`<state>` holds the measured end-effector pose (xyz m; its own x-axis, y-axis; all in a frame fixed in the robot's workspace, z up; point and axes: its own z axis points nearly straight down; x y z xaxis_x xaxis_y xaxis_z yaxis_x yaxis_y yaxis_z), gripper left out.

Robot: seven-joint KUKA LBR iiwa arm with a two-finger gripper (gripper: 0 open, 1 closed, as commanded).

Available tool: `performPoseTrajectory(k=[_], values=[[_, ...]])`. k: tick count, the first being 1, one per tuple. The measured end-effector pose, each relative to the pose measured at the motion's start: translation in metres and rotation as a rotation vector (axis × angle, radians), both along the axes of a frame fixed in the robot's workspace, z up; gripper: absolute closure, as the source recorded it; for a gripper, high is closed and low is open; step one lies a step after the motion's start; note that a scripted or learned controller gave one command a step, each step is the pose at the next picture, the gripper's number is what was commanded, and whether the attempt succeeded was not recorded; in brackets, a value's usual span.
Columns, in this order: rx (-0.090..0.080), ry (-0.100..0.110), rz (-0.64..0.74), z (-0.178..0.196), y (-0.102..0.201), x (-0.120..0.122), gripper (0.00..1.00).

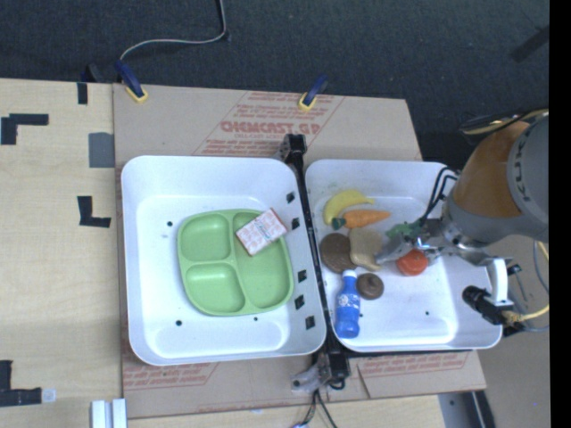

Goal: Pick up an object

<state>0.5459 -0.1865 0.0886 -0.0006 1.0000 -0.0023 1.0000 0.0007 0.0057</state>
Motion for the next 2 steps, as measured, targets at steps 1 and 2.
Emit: performPoseTrajectory(k=[1,2], values=[[-0.001,-0.003,0.0,0.01,0.0,0.001,1.0],[0.003,0.005,0.002,0.096,0.1,0.025,1.0]])
